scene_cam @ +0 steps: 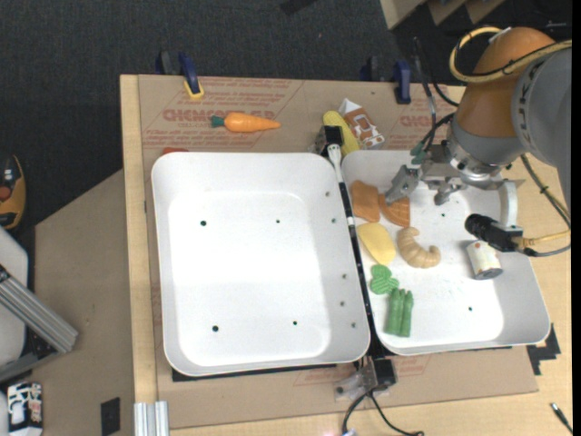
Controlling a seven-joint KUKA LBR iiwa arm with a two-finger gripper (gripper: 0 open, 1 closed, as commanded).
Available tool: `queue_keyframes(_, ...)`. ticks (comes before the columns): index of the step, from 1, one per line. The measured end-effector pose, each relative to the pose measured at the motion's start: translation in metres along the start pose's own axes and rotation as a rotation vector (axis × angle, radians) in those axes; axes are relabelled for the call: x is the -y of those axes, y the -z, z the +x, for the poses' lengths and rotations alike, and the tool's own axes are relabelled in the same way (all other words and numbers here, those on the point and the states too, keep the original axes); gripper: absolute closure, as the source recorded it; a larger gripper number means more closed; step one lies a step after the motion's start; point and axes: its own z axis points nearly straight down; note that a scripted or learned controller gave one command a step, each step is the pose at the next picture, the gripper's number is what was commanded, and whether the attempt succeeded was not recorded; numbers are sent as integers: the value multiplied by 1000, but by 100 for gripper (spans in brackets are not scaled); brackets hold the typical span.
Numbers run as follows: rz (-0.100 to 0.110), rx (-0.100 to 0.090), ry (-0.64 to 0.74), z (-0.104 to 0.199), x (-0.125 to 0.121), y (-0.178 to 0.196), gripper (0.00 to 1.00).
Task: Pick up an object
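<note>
Illumination is even and diffuse from overhead. The white bins (254, 262) appear bright, nearly overexposed, with faint soft shadows along their inner walls. The dark floor (82, 25) lacks detail. Focus is moderately soft overall.

End effector (420, 182) above right bin (517, 321), near croissant (418, 248).

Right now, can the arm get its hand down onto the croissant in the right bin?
Probably yes. The croissant lies uncovered in the right bin, with nothing stacked on it. The hand hovers just above and behind it. The yellow lemon-like piece sits close on one side, which could crowd a grasp.
</note>
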Motion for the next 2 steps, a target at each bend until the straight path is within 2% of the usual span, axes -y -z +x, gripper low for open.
queue_keyframes(1,-14,7,-5,0,-24,-27,0)
queue_keyframes(2,-8,4,-7,25,18,-47,0)
